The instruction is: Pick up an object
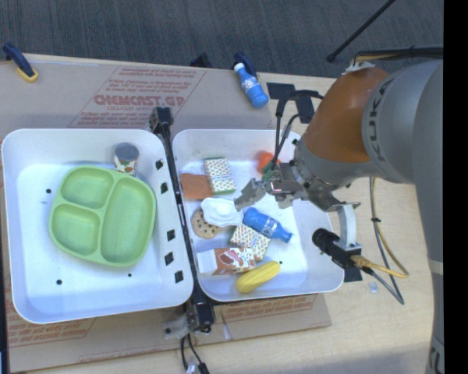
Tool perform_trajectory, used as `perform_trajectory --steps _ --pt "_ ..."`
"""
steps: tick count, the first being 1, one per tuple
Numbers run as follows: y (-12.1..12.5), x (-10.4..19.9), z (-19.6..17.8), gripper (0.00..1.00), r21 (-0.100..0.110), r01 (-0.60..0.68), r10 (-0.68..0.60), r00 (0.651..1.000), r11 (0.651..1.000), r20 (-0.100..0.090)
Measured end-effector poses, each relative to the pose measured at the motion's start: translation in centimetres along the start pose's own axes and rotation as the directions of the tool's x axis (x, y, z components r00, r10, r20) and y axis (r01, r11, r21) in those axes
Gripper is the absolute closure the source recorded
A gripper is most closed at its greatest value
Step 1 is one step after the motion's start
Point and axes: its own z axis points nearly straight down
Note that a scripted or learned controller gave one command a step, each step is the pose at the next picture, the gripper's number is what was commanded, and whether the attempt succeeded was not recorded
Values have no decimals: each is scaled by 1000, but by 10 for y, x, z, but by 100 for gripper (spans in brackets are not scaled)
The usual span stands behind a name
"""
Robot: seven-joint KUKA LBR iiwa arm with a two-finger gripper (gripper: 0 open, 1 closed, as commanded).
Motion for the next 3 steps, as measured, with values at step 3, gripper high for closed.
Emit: perform_trajectory --steps 3 --pt "0 0 0 0 0 0 0 1000 1000 0"
